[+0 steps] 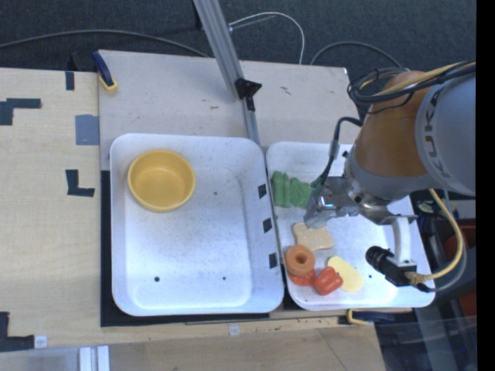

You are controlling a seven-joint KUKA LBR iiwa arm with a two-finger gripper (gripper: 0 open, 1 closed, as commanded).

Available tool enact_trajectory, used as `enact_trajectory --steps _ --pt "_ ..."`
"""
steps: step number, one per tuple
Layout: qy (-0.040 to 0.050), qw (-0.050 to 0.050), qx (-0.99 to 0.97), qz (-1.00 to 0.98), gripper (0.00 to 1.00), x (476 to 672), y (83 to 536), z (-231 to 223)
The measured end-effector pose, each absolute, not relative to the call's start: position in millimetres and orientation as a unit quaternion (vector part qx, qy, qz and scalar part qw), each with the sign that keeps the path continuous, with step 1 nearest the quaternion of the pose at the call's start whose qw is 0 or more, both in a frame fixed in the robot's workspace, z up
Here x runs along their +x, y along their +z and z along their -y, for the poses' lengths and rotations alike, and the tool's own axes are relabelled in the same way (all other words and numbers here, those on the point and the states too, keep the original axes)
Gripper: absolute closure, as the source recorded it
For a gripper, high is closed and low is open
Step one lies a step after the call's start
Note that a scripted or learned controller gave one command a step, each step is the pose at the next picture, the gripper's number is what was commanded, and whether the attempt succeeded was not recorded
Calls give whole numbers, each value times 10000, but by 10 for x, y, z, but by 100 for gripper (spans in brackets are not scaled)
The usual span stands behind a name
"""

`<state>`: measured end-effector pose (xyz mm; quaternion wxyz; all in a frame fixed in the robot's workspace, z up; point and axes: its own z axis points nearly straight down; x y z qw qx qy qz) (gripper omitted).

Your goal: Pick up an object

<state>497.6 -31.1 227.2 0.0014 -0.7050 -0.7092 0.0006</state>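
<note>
In the right bin [387,296] lie a green ridged toy [288,190] at the upper left, a tan bread-shaped piece [313,237], an orange ring [300,260], a red pepper-like toy [327,281] and a pale yellow piece [347,275]. My gripper [320,209] hangs low over this bin, between the green toy and the tan piece, its tip just above the tan piece's upper edge. Nothing shows between its fingers. The arm's grey and orange body covers the bin's right part.
The left bin [193,284] holds a yellow bowl [161,179] in its upper left corner. A grey pole [224,45] slants down to the ridge between the bins. Black cables loop behind the right bin, and a black fitting [387,265] sits on its right side.
</note>
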Motion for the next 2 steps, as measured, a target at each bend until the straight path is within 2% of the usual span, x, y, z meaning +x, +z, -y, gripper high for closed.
enact_trajectory --steps 2 --pt "2 15 -7046 7096 100 4894 2292 -774"
